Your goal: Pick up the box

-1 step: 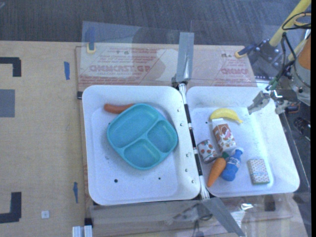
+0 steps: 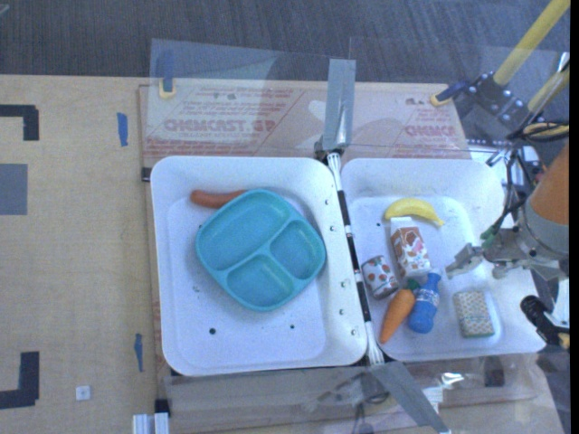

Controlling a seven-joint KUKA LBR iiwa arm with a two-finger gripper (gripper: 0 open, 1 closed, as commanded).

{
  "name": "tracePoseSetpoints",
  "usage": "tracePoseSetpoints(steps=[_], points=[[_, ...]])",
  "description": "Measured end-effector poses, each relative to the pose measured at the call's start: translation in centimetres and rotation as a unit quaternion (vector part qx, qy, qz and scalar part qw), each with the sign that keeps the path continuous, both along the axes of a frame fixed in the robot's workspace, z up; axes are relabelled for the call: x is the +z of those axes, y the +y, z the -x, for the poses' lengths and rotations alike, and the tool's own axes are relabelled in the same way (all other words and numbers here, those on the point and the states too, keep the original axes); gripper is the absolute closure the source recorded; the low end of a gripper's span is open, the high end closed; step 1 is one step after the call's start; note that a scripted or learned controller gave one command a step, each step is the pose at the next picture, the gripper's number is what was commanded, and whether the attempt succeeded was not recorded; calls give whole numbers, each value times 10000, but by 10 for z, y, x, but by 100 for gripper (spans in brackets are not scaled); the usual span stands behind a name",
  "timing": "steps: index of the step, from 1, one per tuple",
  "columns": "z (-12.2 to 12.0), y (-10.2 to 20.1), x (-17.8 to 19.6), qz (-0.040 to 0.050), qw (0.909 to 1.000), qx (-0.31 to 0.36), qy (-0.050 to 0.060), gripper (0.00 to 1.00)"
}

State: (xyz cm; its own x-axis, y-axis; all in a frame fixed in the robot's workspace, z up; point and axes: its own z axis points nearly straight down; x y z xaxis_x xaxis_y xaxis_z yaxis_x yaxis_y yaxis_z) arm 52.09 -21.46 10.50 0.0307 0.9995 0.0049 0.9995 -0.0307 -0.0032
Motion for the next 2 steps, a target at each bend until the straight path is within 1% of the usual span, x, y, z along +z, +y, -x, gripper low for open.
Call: tracePoseSetpoints(steps=[1, 2], points=[[38, 7, -17, 4, 10000, -72, -51, 0], [39, 3, -8, 32, 9999, -100, -60, 100]])
